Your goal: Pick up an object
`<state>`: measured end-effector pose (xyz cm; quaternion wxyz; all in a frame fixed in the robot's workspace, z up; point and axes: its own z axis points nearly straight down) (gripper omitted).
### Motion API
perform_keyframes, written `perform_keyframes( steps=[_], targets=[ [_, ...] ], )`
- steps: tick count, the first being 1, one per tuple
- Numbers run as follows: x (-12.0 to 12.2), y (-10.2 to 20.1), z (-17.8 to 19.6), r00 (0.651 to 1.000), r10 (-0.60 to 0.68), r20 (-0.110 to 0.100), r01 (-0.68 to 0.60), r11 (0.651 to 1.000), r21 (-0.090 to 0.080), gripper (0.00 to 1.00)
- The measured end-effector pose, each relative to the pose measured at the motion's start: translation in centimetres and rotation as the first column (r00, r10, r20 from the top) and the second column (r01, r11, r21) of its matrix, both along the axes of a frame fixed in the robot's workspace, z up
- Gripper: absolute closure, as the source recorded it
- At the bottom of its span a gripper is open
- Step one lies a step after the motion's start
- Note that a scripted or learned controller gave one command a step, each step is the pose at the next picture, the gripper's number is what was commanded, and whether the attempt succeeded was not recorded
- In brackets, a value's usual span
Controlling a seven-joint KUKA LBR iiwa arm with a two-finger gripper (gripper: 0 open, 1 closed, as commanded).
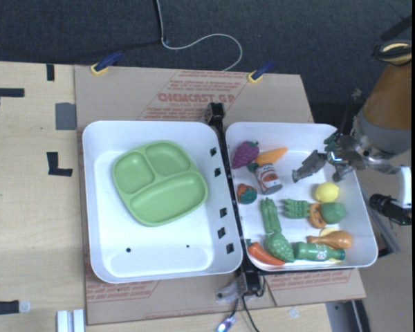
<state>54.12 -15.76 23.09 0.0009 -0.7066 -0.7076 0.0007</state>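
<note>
The right bin holds several toy foods: purple grapes, an orange carrot, a red and white can, a yellow lemon and a long green vegetable. My gripper hangs over the right part of this bin, just above and left of the lemon. It is open, with one dark finger reaching left toward the can, and nothing sits between the fingers. The grey arm with its orange band comes in from the right.
The left bin carries a green divided plate. Along the right bin's front lie a green bottle, an orange piece, a red pepper and a green ball. A black divider separates the bins.
</note>
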Motion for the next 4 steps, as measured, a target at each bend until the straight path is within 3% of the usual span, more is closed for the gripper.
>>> perform_keyframes(
  steps=[1, 2, 3, 4],
  targets=[
    [-5.0, 6.4, 5.8, 1.0, 0.004, 0.002, -0.004, 1.0, 0.001, 0.0],
    [-5.6, 16.1, 12.4, 1.0, 0.012, 0.007, -0.012, 1.0, 0.002, 0.0],
    [-5.6, 15.6, 13.0, 1.0, 0.003, -0.001, -0.003, 1.0, -0.001, 1.0],
    [-5.7, 21.1, 18.1, 1.0, 0.007, 0.005, -0.007, 1.0, 0.001, 1.0]
  ],
)
